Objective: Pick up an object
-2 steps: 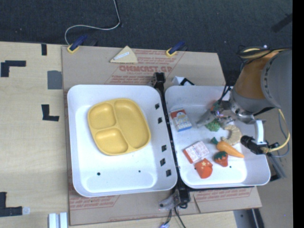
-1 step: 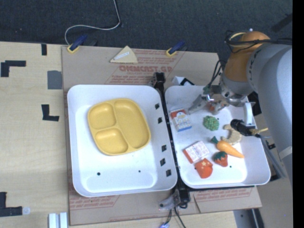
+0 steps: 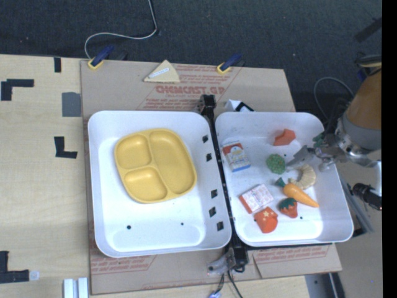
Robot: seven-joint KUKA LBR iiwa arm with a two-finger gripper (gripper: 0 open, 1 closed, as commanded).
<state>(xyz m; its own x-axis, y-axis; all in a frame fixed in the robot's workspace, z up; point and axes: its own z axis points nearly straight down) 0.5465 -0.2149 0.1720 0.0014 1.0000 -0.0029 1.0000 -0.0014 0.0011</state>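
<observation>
The right bin [image 3: 329,228] holds several small items: an orange-red wedge [image 3: 285,136], a small carton [image 3: 236,156], a green broccoli piece [image 3: 275,163], a beige lump [image 3: 306,177], a carrot [image 3: 301,195], a red-and-white packet [image 3: 257,198], a small tomato [image 3: 289,207] and a red fruit [image 3: 266,220]. My gripper [image 3: 312,156] hangs over the right side of this bin, just right of the broccoli and just above the beige lump. I see nothing held in it. The arm [image 3: 365,118] comes in from the right.
The left bin [image 3: 105,228] carries a yellow divided plate [image 3: 155,165]. A black divider with clips [image 3: 214,166] runs between the bins. Both bins rest on cardboard [image 3: 186,85], with a cable [image 3: 124,36] lying behind it.
</observation>
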